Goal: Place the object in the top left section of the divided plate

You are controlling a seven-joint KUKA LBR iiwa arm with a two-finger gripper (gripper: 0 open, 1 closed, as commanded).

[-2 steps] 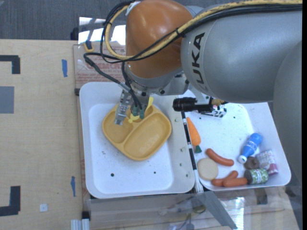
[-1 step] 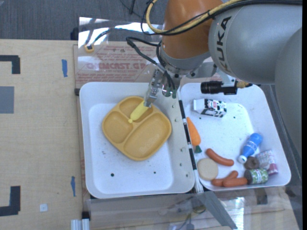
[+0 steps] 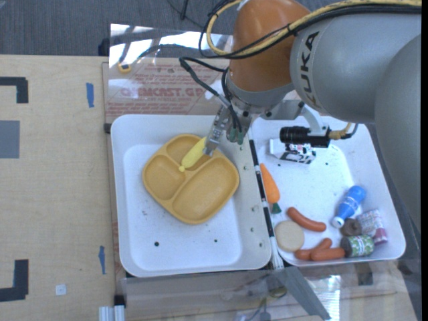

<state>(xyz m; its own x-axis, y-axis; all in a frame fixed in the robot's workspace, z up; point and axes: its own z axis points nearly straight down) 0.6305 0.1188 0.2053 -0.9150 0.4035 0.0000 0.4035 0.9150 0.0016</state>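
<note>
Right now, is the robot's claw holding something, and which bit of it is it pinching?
Yes. The gripper pinches the upper right end of a yellow banana-like object; its lower end hangs over the divided plate.

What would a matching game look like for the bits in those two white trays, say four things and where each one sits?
Things:
1. yellow piece
2. carrot
3. blue bottle
4. round beige slice

Places:
A. near the right bin's lower right corner, beside the small cans
B. on the divided plate, upper part, under the gripper
C. along the right bin's left wall
D. at the front of the right bin, next to the sausages

Pairs: 1-B, 2-C, 3-A, 4-D
</note>
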